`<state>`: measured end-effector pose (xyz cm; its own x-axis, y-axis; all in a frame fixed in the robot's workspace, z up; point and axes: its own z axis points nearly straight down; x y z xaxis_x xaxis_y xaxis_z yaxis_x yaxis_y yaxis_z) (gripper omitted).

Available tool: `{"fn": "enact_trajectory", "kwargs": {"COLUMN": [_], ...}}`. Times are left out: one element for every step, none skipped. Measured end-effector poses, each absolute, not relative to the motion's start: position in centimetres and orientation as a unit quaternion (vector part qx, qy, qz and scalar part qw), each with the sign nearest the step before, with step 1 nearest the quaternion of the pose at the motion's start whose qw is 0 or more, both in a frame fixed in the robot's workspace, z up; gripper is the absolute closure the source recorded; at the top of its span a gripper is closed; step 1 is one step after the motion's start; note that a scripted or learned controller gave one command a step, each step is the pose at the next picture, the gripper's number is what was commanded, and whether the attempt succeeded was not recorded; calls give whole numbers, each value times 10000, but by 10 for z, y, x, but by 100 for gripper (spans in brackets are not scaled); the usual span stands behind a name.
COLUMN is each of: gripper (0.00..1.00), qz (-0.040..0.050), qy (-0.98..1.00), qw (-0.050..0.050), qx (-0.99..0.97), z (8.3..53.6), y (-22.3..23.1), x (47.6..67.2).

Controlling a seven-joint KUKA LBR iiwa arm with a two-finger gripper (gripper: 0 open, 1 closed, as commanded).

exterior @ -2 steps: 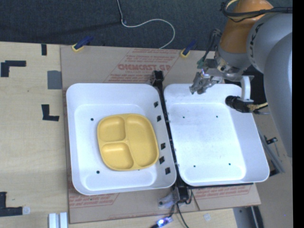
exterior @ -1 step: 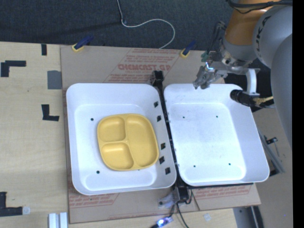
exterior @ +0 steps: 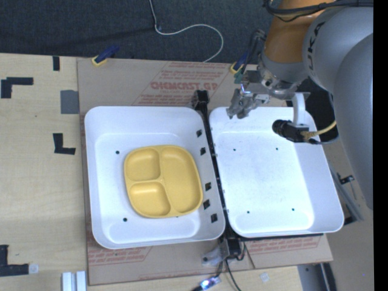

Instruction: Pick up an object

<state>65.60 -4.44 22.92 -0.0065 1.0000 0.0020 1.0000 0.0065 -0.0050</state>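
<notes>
Hovering over the far rim of the right shallow white bin, my fingers, whose spread I cannot tell, risk missing the yellow three-compartment plastic plate lying well apart in the left white bin.

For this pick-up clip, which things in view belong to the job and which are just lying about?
Job:
- yellow divided plate in the left bin
- tool, over the right bin's far edge

Lying about:
- white cable
- cardboard sheet
- black tape marks
</notes>
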Motion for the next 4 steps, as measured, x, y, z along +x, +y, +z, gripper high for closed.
{"fn": "enact_trajectory", "kwargs": {"gripper": [100, 100, 100, 100], "qz": [15, 18, 31, 14], "qy": [-7092, -7094, -7087, -7079], "qw": [26, 26, 25, 12], "qx": [-7050, -7048, -7055, -7063], "z": [232, 233, 211, 227], "y": [1, 48, 81, 72], "x": [630, 617, 602, 602]}}
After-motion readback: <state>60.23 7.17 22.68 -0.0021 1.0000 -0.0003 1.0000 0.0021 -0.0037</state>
